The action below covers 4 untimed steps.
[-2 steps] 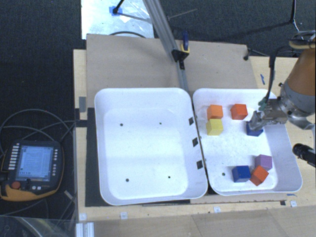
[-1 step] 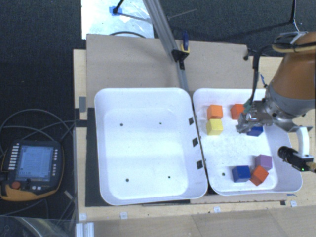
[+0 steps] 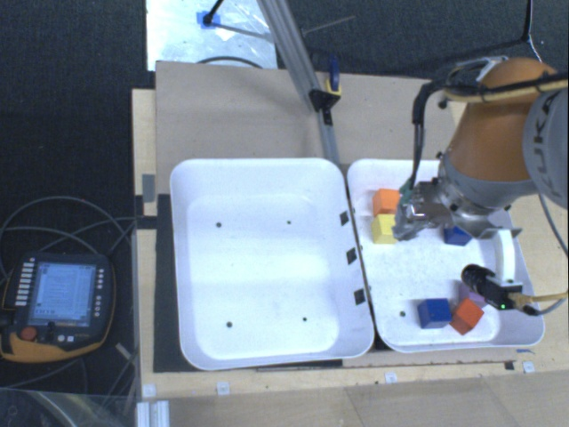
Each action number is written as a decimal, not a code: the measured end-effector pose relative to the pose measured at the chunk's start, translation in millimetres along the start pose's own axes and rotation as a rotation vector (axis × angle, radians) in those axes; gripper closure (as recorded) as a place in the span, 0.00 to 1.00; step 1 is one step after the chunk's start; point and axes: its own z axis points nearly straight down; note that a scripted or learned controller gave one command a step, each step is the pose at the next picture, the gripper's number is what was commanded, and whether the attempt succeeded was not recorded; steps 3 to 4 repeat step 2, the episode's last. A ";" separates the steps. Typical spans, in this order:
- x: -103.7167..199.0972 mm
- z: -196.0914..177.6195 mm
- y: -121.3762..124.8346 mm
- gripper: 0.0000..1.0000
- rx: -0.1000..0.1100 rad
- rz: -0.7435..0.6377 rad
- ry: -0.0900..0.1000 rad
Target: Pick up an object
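We are finding almost nothing readable here. Large letters are showing on the grey arm casing (image 3: 549, 140) at the right edge, but we are seeing them cut off and cannot make out a word. The handheld pendant's screen (image 3: 63, 292) is glowing, its contents too small to read.

Grey arm (image 3: 547, 145) with a rounded orange band (image 3: 498, 123), black cables (image 3: 418, 140) alongside, metallic claw (image 3: 411, 219).
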 end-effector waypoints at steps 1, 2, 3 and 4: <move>47.6 -4.7 -12.5 1.00 0.001 0.000 0.001; 93.2 10.6 -19.9 1.00 0.002 0.000 0.000; 93.2 10.6 -19.9 1.00 0.002 0.000 0.000; 93.2 10.6 -19.9 1.00 0.002 0.000 0.000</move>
